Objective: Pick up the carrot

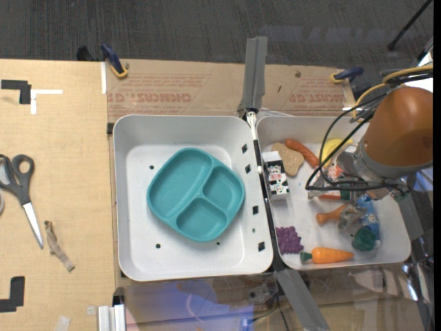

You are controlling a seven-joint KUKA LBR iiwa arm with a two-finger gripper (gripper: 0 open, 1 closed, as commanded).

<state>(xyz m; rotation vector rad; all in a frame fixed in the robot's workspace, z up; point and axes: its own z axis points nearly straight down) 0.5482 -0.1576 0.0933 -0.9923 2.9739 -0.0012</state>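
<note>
I cannot tell the pincer's (350,200) state; the orange plastic carrot (331,255) lies below it, crowded, risking a wrong grab

Arm (403,126) covers the right bin's (303,262) far right side — tool (344,197) fingers lost in clutter; scissors (21,192) cut off at left edge.

Looks like a robotics lab: cardboard (207,88) clamped onto the tabletop (55,185), taped markers (17,92), loose cables (344,126).
</note>
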